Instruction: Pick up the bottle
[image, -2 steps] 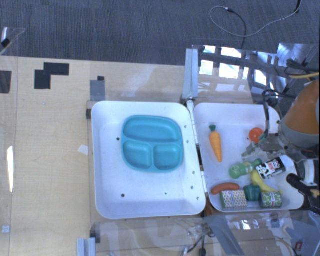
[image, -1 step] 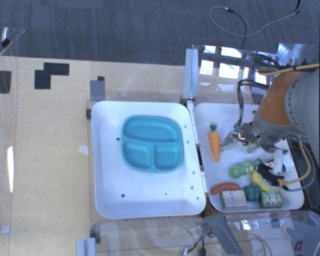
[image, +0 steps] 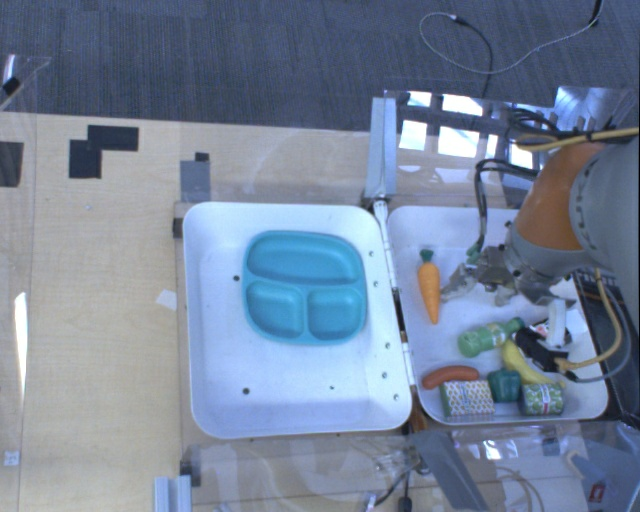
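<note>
Bottle: green bottle (image: 489, 336) lies on its side in the right bin (image: 408, 300), between carrot (image: 429, 286) and banana (image: 527, 362)
Jaws: gripper (image: 478, 282) spread open, holding nothing, just above the bottle
Left bin (image: 215, 330): teal divided tray (image: 304, 286)

Camera view: single fixed camera, mounted above the tabletop (image: 100, 330), looking down at a slant from the near side. Moderate distance; frame takes in both white bins, left bin (image: 215, 400) and right bin (image: 415, 240), plus dark floor (image: 250, 60) beyond the far edge.
</note>
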